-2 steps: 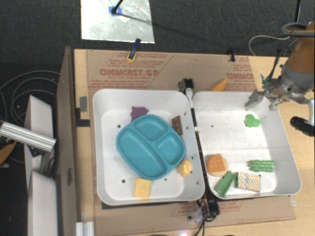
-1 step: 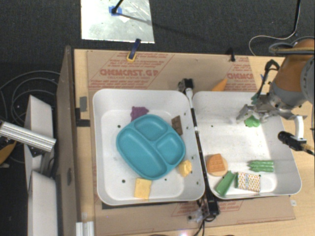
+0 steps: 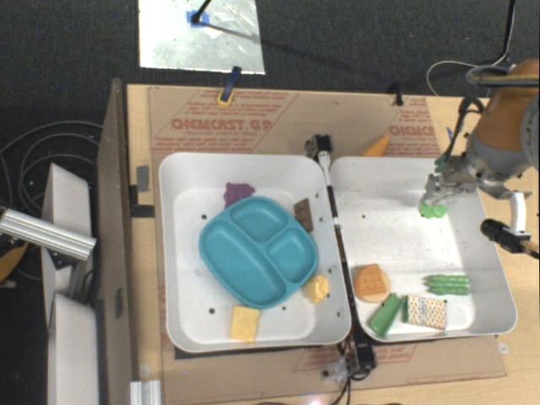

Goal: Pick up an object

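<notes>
Arm: reaches in from the right, orange band above the wrist, hand [image 3: 440,191] low over the far part of the right bin [image 3: 498,310].
Hand state: I cannot tell whether it is apart or together from here (too small, too blurred).
Nearest object: a small bright green piece [image 3: 433,211] lies on the bin floor right at the hand's tip, touching or almost.
Other candidates: an orange round piece [image 3: 371,281], a green bundle [image 3: 446,284], a patterned packet [image 3: 425,311], a dark green piece [image 3: 386,315], all at the bin's near side.
Left bin [image 3: 181,226]: blue divided plate [image 3: 258,250] with small bits around it.
Progress: my guess is the grasp is in hand; nothing looks lifted, so closing and raising remain.
</notes>
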Available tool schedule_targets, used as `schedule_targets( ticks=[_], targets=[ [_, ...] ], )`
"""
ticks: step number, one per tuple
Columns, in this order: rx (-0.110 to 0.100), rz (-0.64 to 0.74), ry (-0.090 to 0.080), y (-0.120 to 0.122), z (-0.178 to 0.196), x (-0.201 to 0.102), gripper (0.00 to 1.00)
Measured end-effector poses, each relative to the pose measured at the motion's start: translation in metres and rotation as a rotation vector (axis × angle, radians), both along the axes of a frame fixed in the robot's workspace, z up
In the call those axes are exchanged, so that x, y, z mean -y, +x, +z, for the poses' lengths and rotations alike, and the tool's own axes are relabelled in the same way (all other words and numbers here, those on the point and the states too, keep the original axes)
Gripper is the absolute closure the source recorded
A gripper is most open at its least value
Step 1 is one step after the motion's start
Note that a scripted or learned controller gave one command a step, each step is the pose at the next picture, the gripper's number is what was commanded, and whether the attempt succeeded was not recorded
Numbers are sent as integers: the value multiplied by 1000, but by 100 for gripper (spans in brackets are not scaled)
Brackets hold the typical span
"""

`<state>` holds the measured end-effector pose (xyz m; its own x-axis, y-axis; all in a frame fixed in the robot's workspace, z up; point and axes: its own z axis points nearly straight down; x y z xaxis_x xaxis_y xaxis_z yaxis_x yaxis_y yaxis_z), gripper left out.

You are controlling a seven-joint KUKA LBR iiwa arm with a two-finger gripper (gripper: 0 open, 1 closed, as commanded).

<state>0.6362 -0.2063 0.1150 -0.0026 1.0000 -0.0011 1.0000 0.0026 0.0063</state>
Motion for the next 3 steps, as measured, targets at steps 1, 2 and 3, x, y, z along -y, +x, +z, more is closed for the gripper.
schedule_targets(
  ticks=[1, 2, 3],
  targets=[
    [-1, 0, 0, 0, 0, 0, 0],
    [-3, 3, -1, 6, -30, 0, 0],
    [5, 5, -3, 8, -16, 1, 100]
  ],
)
